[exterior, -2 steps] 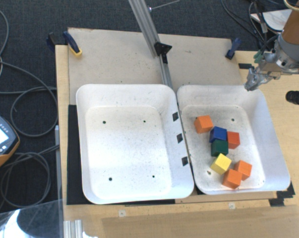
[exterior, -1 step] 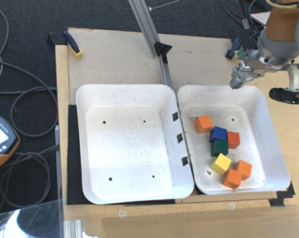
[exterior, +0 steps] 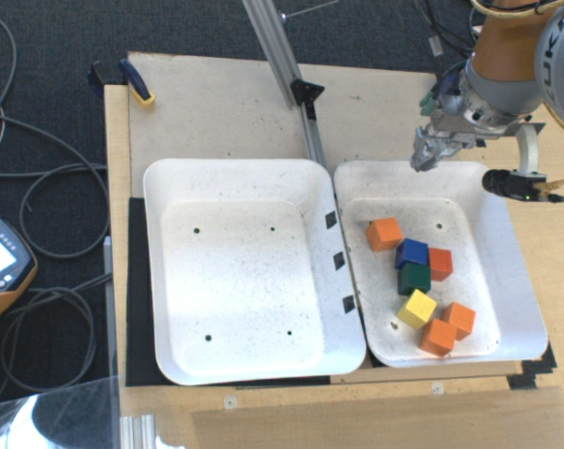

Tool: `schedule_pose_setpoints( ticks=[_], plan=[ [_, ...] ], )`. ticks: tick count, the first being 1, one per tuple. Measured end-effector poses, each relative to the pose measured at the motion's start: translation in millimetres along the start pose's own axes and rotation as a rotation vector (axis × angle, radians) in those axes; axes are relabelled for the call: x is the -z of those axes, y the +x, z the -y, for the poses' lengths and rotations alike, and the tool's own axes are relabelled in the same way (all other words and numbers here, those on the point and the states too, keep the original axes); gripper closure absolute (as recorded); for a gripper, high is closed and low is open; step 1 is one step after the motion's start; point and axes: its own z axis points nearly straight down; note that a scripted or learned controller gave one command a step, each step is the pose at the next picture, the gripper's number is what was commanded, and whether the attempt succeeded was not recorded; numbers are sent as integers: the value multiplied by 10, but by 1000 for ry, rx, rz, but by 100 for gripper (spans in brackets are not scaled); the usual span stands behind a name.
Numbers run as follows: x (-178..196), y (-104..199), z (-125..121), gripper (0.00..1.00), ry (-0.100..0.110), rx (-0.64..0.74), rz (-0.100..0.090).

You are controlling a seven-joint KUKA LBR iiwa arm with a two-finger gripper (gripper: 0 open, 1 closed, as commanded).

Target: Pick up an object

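A: Blocks sit clustered in the right bin, all of them at about six o'clock from the tool, well apart from it.

B: Where does the tool hang?

A: Over the far rim of that bin, near its upper left corner. Whether it is spread or closed I cannot tell; it is small and dark from here, and nothing shows between its tips.

B: Which block lies nearest it?

A: The orange block at the top of the cluster. At five o'clock from that one a blue block touches a green block, with a red block just beside them at three o'clock. Lower down lie a yellow block and two more orange ones.

B: Any writing?

A: Part of dark lettering on the arm, cut off by the frame's edge and unreadable. The left bin carries none.
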Motion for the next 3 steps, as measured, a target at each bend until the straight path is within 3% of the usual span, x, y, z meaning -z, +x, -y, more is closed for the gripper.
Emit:
schedule_pose_setpoints(
  ticks=[3],
  plan=[
    [15,1774,373,100,2,2,-1]
  ],
)
